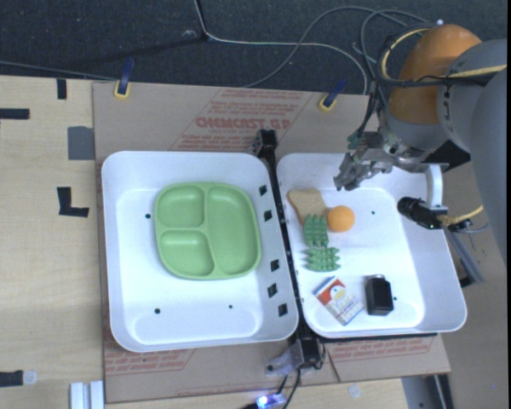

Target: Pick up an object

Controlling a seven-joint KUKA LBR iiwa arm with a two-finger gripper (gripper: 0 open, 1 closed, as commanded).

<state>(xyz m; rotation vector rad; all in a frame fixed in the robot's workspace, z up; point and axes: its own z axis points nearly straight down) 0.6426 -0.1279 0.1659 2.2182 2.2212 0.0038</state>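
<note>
Near edge, right bin (pixel 434 309): small black box (pixel 378 295) and a red-and-white card packet (pixel 337 300) just beside it, both lying flat. Above them, green ridged toy pieces (pixel 318 244) stacked in a column along the bin's left wall. Next, orange ball (pixel 341 219) touching or just beside a tan bread-like wedge (pixel 306 202).

Left bin (pixel 123 228) holds a green divided plate (pixel 209 231), flat, centred.

Far side: gripper (pixel 352 175) hangs over the right bin's back edge, near the wedge and ball, holding nothing that can be seen. Jaws too blurred to say whether parted or closed: cannot tell.

Judgement: approach stage, no pick yet. Nearest candidates are ball and wedge. The ball may roll; straddle it squarely, descend straight, close gently. Black box stands well apart from the crowd, likely cleaner grasp.
</note>
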